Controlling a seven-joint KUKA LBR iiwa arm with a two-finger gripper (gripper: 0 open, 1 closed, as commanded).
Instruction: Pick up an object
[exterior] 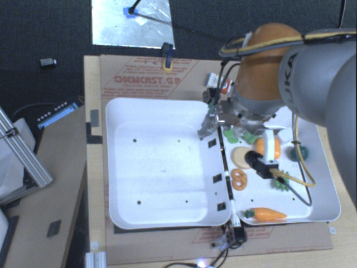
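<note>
Right bin (329, 205), contents: carrot (265, 214) by the near rim, pretzel (239, 179), tan cookie (241, 157), orange piece (266, 147), green bits. My tool (210, 123) hung over the divide between bins; its spread I could not tell, perhaps nothing held.

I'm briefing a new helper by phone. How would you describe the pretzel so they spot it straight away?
Start at the right-hand white bin, the one with the toys in it. Look along its left wall, about halfway down, just below a pale round cookie. The pretzel is the small orange-brown twisted loop with holes through it; the carrot nearer the front is long and solid.
</note>
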